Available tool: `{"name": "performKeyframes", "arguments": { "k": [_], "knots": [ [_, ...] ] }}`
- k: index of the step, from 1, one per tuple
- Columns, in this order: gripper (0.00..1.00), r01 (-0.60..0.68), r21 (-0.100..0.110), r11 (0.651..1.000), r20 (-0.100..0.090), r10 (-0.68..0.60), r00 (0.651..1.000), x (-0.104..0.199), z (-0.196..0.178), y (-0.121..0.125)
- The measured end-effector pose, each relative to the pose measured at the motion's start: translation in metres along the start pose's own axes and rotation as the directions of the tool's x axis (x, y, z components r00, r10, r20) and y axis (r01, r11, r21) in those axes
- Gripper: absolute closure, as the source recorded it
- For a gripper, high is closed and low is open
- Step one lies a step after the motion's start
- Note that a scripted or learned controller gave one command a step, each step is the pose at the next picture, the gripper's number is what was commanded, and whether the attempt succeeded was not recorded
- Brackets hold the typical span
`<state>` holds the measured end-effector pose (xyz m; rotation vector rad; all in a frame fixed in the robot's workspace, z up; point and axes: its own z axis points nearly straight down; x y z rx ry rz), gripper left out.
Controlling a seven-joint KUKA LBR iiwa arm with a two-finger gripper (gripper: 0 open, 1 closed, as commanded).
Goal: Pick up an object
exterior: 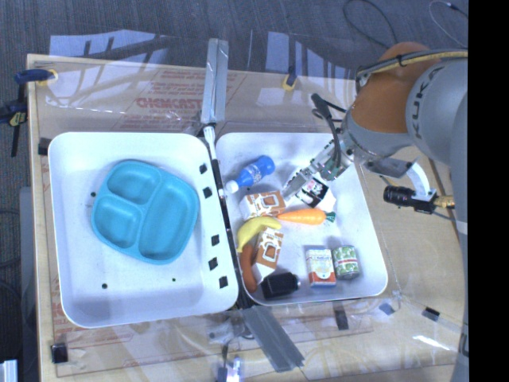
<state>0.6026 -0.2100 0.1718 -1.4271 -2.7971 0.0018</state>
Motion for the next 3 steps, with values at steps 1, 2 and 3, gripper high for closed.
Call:
{"name": "performKeyframes", "arguments": {
  "k": [1, 2, 3],
  "knots": [
    [0.00, 0.005, -0.013, 1.000, 0.014, -0.005, 1.000, 0.032, 0.061, -0.045],
    [0.00, 0.101, -0.001, 0.995, 0.000, -0.101, 0.995, -0.001, 0.081, 0.000],
    [0.00, 0.099, -0.001, 0.995, 0.001, -0.099, 0.995, 0.015, 0.010, -0.020]
  ]
}}
